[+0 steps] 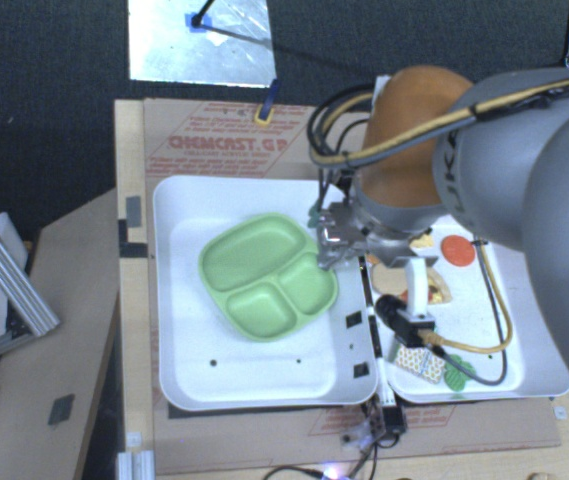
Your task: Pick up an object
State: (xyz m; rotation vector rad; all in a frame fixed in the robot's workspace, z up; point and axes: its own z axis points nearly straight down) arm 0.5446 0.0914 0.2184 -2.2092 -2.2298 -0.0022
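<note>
Left bin [254, 373]: one green three-section plate [264, 273], sitting flat, roughly centre, tilted a bit toward the divider. Gripper [327, 238] is right at the plate's right rim, near the wall between the bins. Can't tell if it's wide, narrow or holding anything; the wrist blocks it. Right bin [529, 368]: orange disc [458, 251] near the back, patterned packet [419, 363] at the front, small green item [456, 375] just beside the packet.

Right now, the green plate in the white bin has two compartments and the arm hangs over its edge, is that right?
Not quite: the green plate has three compartments, not two. The camera view shows it in the white bin, with the arm over its edge.
</note>
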